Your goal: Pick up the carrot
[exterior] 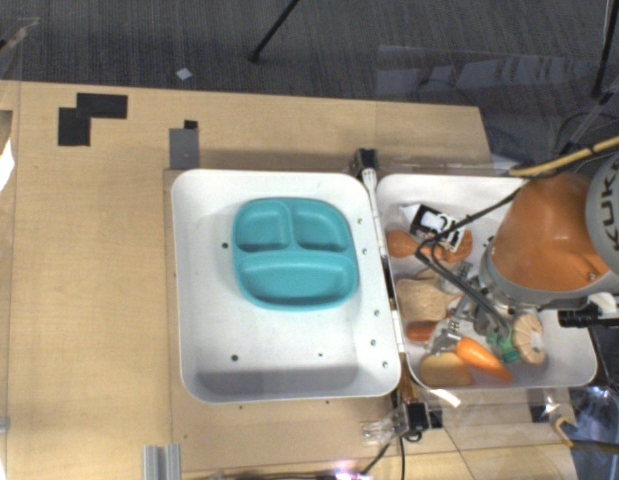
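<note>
So over on the left you've got the wooden bench [89, 298] with a couple of black tape marks [89, 116] stuck near the top corner. Next comes the left bin [204, 368], a shallow white one, and sitting in its upper middle is a teal divided plate [292, 251] with three compartments, nothing on it that I can see.

Moving right past the divider between the two bins, the right bin [579, 363] is where all the clutter is. Up near the top there's a brownish round food thing [401, 242] and a small black and white item [429, 218] just beside it. Below those is a pale tan lump [421, 296], then something reddish [419, 332], and a bread-coloured piece [444, 370] down at the front edge.

The carrot [481, 355] is lying in the lower part of that right bin, tilted, orange with a bit of green at its right end, just beside the bread-coloured piece and touching or nearly touching a pale round slice [530, 339] on its right.

The gripper [459, 330] is down low right above the carrot's left end. Honestly I can't tell how wide it's spread or whether it has anything pinched, it's all tangled with the food. The grey arm with the big orange band [549, 236] fills the right side
</note>
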Robot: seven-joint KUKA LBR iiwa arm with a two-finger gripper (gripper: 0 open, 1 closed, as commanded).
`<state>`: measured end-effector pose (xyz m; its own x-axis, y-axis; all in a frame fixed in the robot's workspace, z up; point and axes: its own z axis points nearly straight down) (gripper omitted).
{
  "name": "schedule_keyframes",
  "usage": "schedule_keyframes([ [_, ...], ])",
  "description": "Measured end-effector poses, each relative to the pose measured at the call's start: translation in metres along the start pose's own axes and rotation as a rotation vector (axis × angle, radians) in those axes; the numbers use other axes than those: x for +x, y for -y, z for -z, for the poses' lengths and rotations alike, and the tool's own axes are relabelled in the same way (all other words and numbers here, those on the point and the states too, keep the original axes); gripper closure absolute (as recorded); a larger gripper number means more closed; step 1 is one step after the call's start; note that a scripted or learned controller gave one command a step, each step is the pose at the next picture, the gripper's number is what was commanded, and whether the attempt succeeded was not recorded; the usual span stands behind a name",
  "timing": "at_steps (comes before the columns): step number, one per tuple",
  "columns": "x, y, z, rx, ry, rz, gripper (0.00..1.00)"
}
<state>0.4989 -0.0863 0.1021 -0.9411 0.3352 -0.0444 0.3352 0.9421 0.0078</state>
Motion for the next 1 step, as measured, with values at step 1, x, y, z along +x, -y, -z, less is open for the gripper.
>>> schedule_keyframes([
  [1, -0.0111, 0.0306, -0.0066, -0.003, -0.003, -0.099, 0.00],
])
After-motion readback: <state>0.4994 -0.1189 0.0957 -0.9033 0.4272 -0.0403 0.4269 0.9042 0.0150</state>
